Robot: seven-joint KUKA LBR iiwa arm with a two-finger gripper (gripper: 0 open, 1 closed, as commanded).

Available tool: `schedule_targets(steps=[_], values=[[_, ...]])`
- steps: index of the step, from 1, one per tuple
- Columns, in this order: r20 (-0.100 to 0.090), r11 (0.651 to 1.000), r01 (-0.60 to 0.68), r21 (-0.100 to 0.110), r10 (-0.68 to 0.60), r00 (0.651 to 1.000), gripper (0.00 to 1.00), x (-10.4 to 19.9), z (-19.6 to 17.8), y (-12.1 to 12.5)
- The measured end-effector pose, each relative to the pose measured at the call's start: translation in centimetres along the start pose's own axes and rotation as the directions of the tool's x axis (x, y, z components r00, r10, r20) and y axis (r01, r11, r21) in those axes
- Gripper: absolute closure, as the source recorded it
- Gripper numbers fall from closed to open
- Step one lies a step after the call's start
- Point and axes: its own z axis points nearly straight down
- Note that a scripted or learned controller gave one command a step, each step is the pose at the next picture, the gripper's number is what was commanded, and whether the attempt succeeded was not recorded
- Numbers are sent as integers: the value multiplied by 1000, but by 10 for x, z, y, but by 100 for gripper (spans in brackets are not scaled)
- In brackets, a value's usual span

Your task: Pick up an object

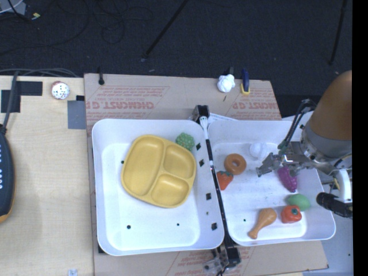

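Single fixed camera above bench, looking down at slant on both bins, arm entering right.

Look past the work area and you see a dark carpeted floor across the far part of the scene, with thin black cables trailing over it and a slim dark rod lying at a slant. To your left sits a pale wooden tabletop; on it are strips of dark tape and a small round white speckled object. A sheet of brown cardboard with red printed lettering covers the bench. At its far edge lie a crumpled white lump and a blue and yellow piece. The light is even, casting soft shadows.
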Motion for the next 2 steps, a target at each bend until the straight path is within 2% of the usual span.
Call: schedule_targets(steps=[1,2], values=[[-1,1000,-1,1,1,1000,100,-1,-10,0],[1,1000,3,-14,-3,1000,100,29,-173,-57]])
